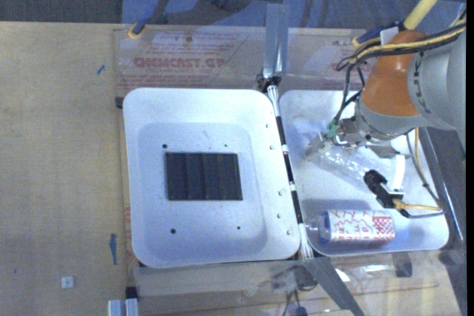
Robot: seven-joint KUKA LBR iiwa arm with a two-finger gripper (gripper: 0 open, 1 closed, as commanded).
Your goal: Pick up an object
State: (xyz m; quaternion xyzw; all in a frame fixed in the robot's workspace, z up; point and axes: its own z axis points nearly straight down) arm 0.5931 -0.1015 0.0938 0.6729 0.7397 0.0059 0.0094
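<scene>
A white cylindrical can with red scribbled markings [358, 226] lies on its side against the near wall of the right white bin [437, 233]. Farther in, the grey arm's gripper [342, 135] hangs low over the bin floor, well apart from the can; whether its fingers are open cannot be told. The left white bin [148, 115] holds a dark ribbed rectangular panel [204, 176]. Beyond the tan worktop [52, 159] lies dark floor.

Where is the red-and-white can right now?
The red-and-white can lies on its side near the front edge of the right bin, below the gripper.
</scene>
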